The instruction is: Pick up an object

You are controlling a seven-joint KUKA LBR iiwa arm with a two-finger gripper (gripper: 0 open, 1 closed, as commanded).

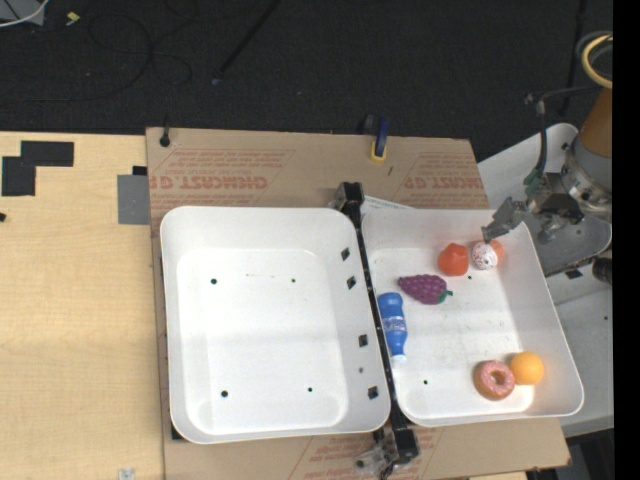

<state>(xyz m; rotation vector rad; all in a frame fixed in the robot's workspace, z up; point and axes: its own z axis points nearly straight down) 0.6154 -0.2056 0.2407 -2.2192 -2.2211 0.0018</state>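
So far we see nothing lifted: our tool (500,226) hovers at the right bin's (560,348) upper edge, its state beyond telling, just beside the small white ball (484,258) lying there.

Left bin (190,268) open — right bin (555,318) scattered with toys

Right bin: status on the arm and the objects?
Gripper above the right bin's far edge, nothing seen held. Nearest: small white ball, orange-red fruit. Both lie apart from the others.
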